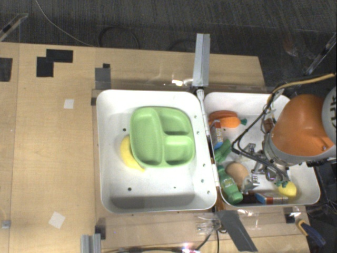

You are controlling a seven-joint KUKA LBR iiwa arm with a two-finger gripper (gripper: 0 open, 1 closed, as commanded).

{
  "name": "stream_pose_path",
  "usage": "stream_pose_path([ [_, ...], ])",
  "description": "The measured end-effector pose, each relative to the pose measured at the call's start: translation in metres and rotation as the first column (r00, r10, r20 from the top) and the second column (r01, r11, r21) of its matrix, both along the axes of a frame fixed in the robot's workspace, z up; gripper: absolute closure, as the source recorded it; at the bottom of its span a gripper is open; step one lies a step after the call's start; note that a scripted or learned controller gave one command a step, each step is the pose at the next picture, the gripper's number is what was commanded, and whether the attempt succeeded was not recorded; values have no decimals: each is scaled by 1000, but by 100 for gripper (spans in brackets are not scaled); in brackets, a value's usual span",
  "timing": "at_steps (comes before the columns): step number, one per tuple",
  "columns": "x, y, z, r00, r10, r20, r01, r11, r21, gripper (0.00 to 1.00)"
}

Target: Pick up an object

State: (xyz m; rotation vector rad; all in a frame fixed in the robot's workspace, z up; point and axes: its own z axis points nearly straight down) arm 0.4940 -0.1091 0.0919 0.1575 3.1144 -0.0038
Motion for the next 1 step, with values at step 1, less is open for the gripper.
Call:
stream_pose_path([
  [1,0,2,0,999,40,1,-40,999,-2,0],
])
